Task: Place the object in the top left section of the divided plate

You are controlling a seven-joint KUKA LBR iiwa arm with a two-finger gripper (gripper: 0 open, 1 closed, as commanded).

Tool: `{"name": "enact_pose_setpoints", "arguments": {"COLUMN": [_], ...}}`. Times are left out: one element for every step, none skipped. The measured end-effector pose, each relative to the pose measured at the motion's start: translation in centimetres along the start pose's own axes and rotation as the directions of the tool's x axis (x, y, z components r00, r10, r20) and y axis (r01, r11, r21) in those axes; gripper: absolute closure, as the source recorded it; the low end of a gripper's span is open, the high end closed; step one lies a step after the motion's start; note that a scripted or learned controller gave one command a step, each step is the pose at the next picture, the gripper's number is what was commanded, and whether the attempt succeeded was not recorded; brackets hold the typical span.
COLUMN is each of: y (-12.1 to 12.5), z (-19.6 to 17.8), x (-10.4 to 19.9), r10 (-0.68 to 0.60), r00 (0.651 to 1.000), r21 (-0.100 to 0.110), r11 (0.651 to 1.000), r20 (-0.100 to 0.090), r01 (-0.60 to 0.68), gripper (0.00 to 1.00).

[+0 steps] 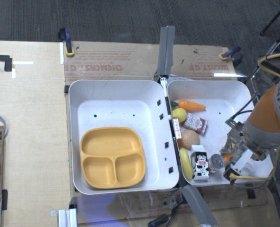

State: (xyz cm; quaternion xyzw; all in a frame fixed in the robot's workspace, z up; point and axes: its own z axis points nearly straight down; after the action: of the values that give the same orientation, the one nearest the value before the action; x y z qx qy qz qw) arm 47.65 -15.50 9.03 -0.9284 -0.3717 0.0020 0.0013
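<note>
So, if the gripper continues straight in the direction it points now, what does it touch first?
Probably the grey can beside the gripper, then the white carton behind it; depth is unclear from above.

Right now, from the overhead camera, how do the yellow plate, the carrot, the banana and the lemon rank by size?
Largest by far: divided plate.
Next: banana and carrot, which look about alike in length and are too close to rank.
Smallest: lemon.
</note>
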Motion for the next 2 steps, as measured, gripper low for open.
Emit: {"name": "enact_pose_setpoints", "arguments": {"y": [0.87,1.02], "z": [0.01,-0.02], "x": [-0.89,-0.99], "r10": [-0.168,-0.003], "r00": [0.986,1.000], "r21": [0.001,0.002], "r11": [0.986,1.000], "r20": [0.000,-0.001], "r01": [0.168,0.003], "gripper": [1.00,1.00]}}
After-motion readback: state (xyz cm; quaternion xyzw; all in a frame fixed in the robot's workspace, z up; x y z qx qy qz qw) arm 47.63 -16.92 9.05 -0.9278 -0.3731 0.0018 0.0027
